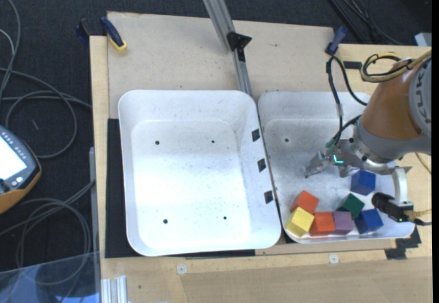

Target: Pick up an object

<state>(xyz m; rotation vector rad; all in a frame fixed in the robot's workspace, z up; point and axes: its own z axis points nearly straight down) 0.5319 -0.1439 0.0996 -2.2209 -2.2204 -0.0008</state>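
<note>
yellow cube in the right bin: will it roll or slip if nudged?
The yellow cube looks flat-faced, so it should slide, not roll. It looks rigid and probably light. Wedged between the bin wall and the orange cube, it may jam.

Left bin (137, 158) open; blocks (333, 216) crowd right bin's (288, 110) near edge (tightly).

We saw two matt white plastic bins (188, 106), speckled and scuffed, on a pale wood bench (178, 48). The blocks (322, 216) looked smooth and painted. A metal rail (216, 0) gleamed at the far edge.
</note>
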